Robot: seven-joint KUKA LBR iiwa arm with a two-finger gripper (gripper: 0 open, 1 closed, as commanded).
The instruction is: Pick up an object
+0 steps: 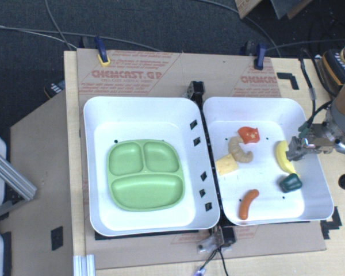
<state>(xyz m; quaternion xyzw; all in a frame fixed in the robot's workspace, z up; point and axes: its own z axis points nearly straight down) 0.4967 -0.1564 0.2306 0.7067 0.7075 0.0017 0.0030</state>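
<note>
Banana (284, 157) lies just beside the gripper (297, 148), right bin (264, 105).

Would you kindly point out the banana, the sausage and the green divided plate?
banana (284, 157), camera view, middle of its curve
sausage (248, 203), camera view, mid-length
green divided plate (145, 188), camera view, floor of its large compartment

You look down from one fixed camera above the bench (161, 68), tilted at a slant, far enough to take in both white bins (98, 154) and surrounding floor (23, 50).
</note>
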